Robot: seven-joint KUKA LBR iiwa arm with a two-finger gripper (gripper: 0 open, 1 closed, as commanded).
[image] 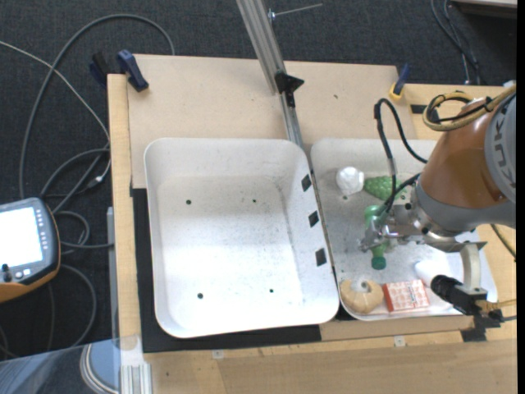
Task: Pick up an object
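My gripper (377,238) hangs low over the middle of the right bin (328,158). A small green piece (378,261) shows just below it and another green bit (373,214) just above it; I cannot tell whether they are one object or whether it is gripped. A green leafy-looking object (380,187) and a white rounded object (350,179) lie at the bin's far side. A tan bagel-like ring (361,295) and a red-and-white packet (407,295) lie along the near edge. A white item (431,266) lies partly under the arm.
The left bin (164,171) sits beside the right one. A metal pole (262,35) slants up from between the bins. A handheld pendant (25,245) and cables lie on the floor to the left.
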